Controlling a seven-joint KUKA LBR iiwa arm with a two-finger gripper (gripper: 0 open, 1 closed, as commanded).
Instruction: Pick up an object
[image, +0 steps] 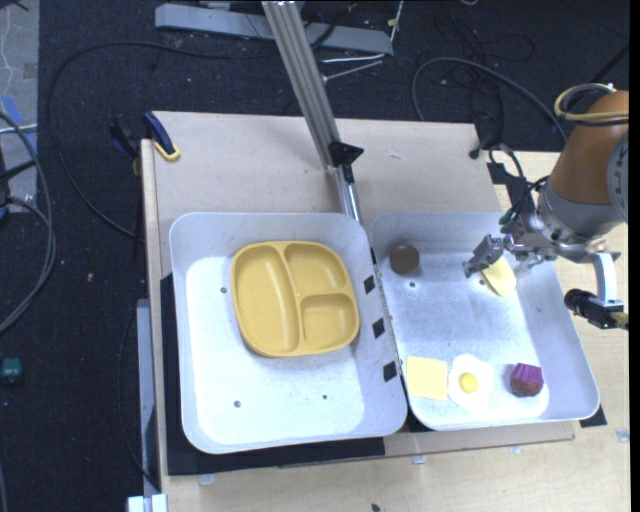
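My gripper (490, 262) hangs over the upper right part of the right bin (560, 330), reaching in from the right. A pale yellow piece (499, 280) lies right at its tip, touching or just under it; whether it is held is unclear. Further left in the same bin sits a small brown round object (404, 259). Along the bin's front edge lie a flat yellow square (427, 377), a toy fried egg (468, 382) and a small purple object (526, 379).
The left bin (210, 400) holds a yellow divided plate (296, 297). A grey metal pole (310, 85) slants down to the back edge between the bins. Black clips (378, 310) sit on the seam between the two bins.
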